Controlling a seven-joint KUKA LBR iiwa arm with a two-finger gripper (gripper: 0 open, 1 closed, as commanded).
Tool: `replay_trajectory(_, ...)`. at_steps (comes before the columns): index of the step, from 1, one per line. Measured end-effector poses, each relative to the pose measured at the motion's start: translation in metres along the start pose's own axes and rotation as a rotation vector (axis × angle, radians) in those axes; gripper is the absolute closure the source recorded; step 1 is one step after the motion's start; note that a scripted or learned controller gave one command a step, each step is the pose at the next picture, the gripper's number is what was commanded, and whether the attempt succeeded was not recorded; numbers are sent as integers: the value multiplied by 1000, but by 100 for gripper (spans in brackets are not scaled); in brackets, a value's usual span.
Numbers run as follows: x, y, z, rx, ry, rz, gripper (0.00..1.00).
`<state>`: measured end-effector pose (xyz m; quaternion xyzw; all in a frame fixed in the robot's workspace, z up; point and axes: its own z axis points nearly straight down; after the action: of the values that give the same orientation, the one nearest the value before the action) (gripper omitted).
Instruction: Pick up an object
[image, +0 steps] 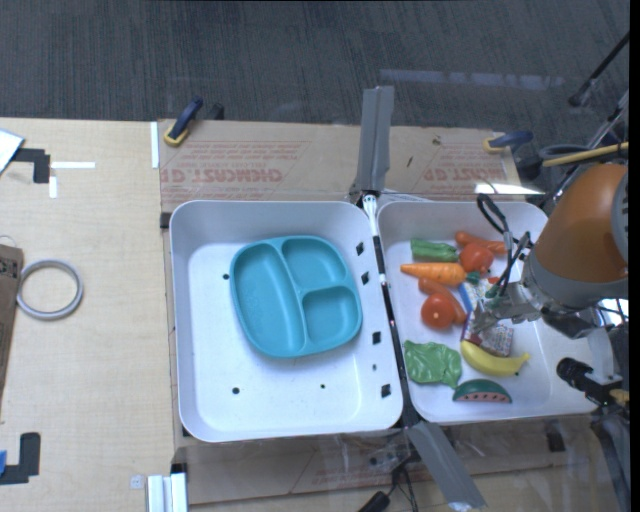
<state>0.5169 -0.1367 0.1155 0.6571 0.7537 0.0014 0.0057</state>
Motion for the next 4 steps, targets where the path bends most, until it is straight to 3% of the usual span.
replay_trajectory(1, 53, 29, -110, 11, 5, 102, 100)
replay_trajectory(2, 53, 29, -110, 11, 5, 102, 0)
replay_trajectory(3, 36, -4, 13, 1, 4, 20, 0)
replay_trajectory(4, -27, -37, 15, -10, -1, 39, 0)
